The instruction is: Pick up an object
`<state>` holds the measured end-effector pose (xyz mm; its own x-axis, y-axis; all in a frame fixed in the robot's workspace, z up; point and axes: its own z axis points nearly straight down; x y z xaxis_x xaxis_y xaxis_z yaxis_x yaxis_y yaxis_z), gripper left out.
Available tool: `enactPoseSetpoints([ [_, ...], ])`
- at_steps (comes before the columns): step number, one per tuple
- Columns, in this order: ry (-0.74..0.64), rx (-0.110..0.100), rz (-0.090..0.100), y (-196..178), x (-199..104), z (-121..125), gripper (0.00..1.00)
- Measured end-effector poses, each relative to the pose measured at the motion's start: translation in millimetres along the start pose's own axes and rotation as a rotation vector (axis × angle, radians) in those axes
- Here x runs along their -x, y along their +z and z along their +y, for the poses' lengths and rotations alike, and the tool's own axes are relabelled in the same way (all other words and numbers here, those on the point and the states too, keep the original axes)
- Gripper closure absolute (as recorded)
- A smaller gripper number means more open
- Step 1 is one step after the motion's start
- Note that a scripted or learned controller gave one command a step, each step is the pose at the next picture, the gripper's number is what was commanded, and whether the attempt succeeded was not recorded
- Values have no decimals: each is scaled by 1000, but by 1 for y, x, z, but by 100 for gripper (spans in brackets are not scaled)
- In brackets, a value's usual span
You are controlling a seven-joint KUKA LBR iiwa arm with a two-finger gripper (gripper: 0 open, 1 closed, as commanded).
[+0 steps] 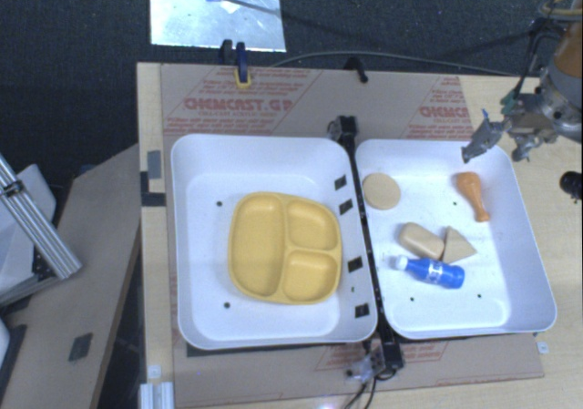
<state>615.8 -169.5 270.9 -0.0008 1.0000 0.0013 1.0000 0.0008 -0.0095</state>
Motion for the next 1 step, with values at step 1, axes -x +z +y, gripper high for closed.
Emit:
enactPoseSetpoints([
  [1,-2,12,-2,-7,-1,2,0],
])
